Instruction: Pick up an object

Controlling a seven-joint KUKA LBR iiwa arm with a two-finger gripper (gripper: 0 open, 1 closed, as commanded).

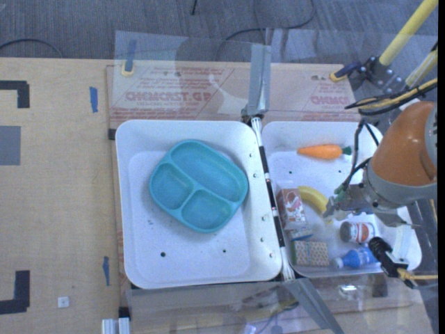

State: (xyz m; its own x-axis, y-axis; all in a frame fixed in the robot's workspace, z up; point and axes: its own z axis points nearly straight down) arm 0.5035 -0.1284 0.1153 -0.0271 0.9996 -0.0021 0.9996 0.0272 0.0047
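My gripper [338, 206] hangs low in the right bin [278, 139]. I can't tell its grip. The banana [313, 198] lies just left of it, easy to reach. The carrot [321, 152] sits further back.

Arm [410, 165]: showing a rounded orange band, with a grey section below it.
Cables [358, 160]: thin, black, running beside the orange band.
Gripper [338, 206]: looking dark grey.

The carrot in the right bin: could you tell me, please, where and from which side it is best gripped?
Probably across the middle of the carrot, coming from straight above. It lies flat and lengthwise across the right bin, green tip toward the arm, apart from the banana, so its long sides look free for the claw.
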